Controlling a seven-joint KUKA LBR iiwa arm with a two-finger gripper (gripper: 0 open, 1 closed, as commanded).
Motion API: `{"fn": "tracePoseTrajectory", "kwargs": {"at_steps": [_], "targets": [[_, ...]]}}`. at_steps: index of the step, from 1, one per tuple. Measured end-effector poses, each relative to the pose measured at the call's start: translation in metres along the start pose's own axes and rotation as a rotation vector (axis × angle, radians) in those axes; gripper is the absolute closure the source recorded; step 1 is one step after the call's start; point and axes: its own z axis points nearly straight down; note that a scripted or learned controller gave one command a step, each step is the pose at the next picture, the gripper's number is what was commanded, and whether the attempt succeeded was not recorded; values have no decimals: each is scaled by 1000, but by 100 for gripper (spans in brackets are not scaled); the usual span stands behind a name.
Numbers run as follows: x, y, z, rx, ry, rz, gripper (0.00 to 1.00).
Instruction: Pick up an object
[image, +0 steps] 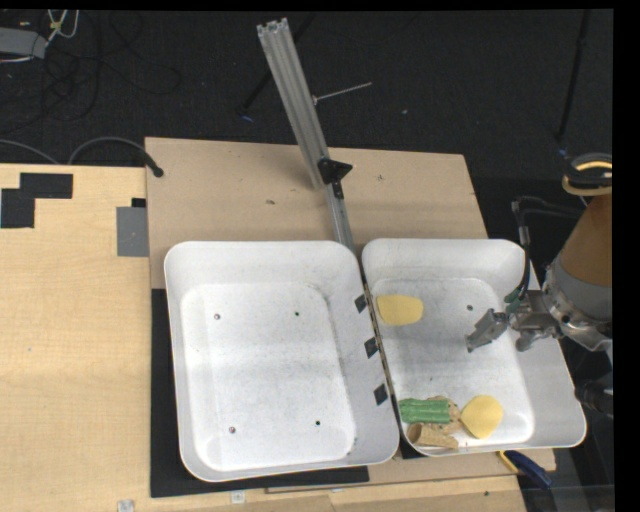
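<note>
Two white bins on bench. End effector (497, 328) over right bin (440, 255), fingers spread, nothing between them. Yellow object (400, 309) left of end effector. Green object (425, 409), round yellow object (482, 415) at right bin's near edge.

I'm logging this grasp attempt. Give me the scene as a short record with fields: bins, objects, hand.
left bin: white, shallow, no objects seen in it
right bin: white, shallow, holds all the objects
yellow piece: near the right bin's left wall
green object: at the near edge
round yellow object: right of the green one
tan object: below the green one
hand: over the right bin, nothing seen between its fingers
</note>
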Motion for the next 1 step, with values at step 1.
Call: {"fn": "tracePoseTrajectory", "kwargs": {"at_steps": [1], "targets": [[-3,1,63,1,0,0,0]]}}
